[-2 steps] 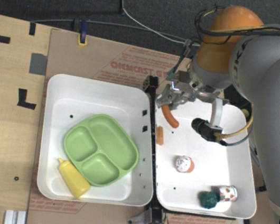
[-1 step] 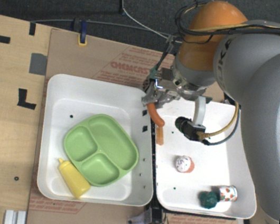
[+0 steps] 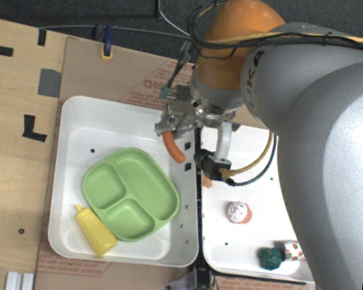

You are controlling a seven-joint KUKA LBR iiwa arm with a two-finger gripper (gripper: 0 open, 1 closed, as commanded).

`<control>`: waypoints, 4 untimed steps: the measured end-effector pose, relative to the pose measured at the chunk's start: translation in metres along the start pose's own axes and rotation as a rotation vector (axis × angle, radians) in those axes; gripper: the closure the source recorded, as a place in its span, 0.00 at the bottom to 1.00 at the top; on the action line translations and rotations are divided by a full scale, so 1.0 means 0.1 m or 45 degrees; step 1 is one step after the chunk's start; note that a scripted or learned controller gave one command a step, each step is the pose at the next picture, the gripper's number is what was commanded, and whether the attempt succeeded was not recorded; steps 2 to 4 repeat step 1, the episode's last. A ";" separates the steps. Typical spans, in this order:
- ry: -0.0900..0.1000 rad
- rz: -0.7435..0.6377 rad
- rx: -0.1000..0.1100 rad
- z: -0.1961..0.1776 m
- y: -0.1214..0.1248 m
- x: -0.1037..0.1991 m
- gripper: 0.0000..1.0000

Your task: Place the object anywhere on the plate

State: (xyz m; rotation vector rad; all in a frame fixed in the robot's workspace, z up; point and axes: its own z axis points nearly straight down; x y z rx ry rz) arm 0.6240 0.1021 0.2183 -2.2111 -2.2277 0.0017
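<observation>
Hanging over the far right corner of the left bin (image 3: 68,156), the gripper (image 3: 173,132) has an orange sausage-like object (image 3: 174,148) between its fingers, closed on its upper end. This object is in the air, just beyond the far edge of the green plate (image 3: 131,193). A yellow bottle (image 3: 94,231) lies touching the plate's near left rim; a white-and-orange ball (image 3: 238,213) and a dark green thing (image 3: 271,258) are in the right bin (image 3: 243,266).

- One fixed camera looks down at a slant on both bins: left bin (image 3: 68,156), right bin (image 3: 245,256).
- The arm (image 3: 326,111) enters from 3 o'clock, looming near the lens.
</observation>
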 end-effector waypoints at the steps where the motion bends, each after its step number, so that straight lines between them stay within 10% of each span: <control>1: -0.002 0.006 0.000 0.00 0.00 -0.04 0.00; 4: -0.002 0.006 0.000 0.00 0.00 -0.04 0.00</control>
